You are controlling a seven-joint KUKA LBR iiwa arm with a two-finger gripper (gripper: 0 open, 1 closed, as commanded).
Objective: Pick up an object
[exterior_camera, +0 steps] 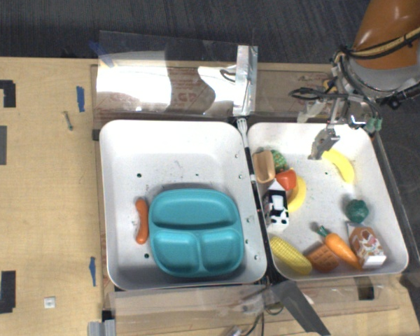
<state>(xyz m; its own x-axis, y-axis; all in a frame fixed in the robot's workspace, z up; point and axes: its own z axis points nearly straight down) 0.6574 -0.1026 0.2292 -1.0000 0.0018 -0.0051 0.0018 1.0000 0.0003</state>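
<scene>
My gripper (pixel 324 145) hangs over the far part of the right bin (pixel 392 208), just left of a yellow banana (pixel 341 165) and not touching it. Nothing shows in its grasp. Toys lie scattered in this bin: a green ball (pixel 356 209), a carrot (pixel 338 246), a corn cob (pixel 289 254), a black-and-white cow (pixel 277 209), a red pepper (pixel 286 180), a brown bread piece (pixel 264 165) and a printed packet (pixel 368 247).
The left bin (pixel 168 145) holds a teal divided plate (pixel 194 231) with an orange sausage (pixel 141 220) beside it. A shiny clear sheet (pixel 168 82) lies behind the bins. The arm's orange band (pixel 395 12) fills the top right corner.
</scene>
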